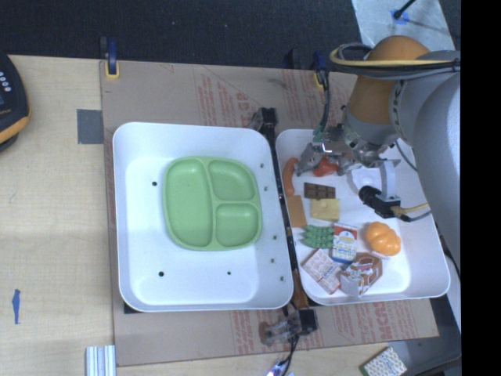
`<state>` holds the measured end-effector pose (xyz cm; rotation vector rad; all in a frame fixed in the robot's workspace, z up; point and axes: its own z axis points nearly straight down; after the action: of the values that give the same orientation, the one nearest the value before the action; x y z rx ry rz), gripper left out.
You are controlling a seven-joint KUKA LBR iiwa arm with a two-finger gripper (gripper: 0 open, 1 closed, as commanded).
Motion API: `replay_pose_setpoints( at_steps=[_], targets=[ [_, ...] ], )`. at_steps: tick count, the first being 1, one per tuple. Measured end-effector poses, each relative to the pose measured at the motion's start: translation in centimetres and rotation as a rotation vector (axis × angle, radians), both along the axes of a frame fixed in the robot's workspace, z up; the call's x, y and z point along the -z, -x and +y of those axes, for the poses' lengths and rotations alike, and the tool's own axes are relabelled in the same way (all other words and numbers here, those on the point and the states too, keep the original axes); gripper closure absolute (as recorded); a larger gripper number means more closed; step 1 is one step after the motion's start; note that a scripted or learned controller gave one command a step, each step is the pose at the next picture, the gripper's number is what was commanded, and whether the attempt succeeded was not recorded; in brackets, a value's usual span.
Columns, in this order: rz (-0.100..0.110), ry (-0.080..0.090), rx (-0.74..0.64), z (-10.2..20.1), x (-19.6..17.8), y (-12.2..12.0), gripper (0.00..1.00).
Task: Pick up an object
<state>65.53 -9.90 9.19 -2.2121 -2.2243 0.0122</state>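
**Objects crowded in right bin, arm low over its far end**

Objects lay bunched in the right bin (423,280), all toward its left half. Noted from far to near: a brown chocolate-like block (318,190), a pale yellow square (326,209) touching its near edge, a green ridged piece (317,236), a small blue-and-white carton (344,244), two printed packets (321,268) at the near rim. An orange round fruit (382,239) sat just right of the carton. A long orange-tan strip (295,207) ran along the bin's left wall.

The arm (391,77) reached in from the right, wrist over the far end of that bin. The gripper (333,157) hung close above a red item (315,165) near the far-left corner. Could not tell whether the claw was open or closed; metal parts and cable blurred together there, and contact with the red item was possible but unconfirmed.

The left bin (141,210) held a green divided plate (211,203), roughly centred, lying flat.
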Motion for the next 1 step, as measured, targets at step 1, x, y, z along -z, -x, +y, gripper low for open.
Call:
replay_pose_setpoints(
  at_steps=[1],
  targets=[
    [-0.007,0.000,0.004,-2.12,-0.03,-0.10,0.00]
  ],
)
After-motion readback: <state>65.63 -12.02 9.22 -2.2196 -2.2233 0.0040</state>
